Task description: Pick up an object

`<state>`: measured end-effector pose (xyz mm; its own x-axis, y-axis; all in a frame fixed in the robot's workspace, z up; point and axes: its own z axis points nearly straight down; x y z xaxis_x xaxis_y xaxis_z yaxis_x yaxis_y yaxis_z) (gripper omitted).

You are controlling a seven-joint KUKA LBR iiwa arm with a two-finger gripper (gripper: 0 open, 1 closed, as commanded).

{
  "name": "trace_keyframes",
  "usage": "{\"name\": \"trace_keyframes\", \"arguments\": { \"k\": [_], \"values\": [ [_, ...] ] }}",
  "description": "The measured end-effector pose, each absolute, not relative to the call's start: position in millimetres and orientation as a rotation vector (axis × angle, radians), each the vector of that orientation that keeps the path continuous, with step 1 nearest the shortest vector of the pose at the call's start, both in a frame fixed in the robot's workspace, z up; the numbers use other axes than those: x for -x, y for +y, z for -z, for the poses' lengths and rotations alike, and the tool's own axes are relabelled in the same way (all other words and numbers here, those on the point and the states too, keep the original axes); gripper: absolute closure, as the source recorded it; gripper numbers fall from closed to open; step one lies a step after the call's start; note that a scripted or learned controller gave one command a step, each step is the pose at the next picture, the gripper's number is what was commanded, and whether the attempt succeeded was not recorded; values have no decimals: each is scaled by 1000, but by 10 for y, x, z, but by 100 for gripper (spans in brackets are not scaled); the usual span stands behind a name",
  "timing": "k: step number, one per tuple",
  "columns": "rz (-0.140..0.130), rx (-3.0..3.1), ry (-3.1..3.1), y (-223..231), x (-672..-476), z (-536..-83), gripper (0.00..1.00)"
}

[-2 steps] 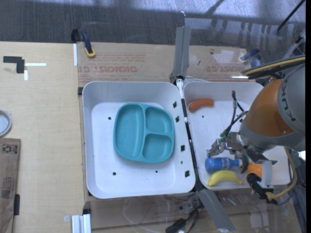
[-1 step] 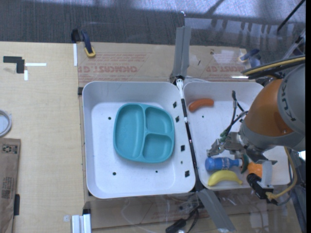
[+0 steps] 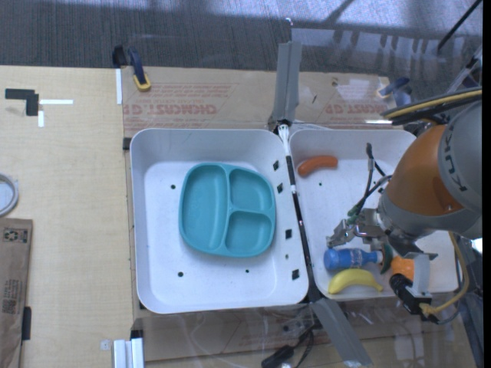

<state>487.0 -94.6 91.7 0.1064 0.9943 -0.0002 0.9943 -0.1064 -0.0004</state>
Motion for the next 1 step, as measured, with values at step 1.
{"name": "trace_keyframes", "arguments": {
  "k": [1],
  "values": [
    [-1,2337,-2100,-946,-4870,-918,0]
  ]
}}
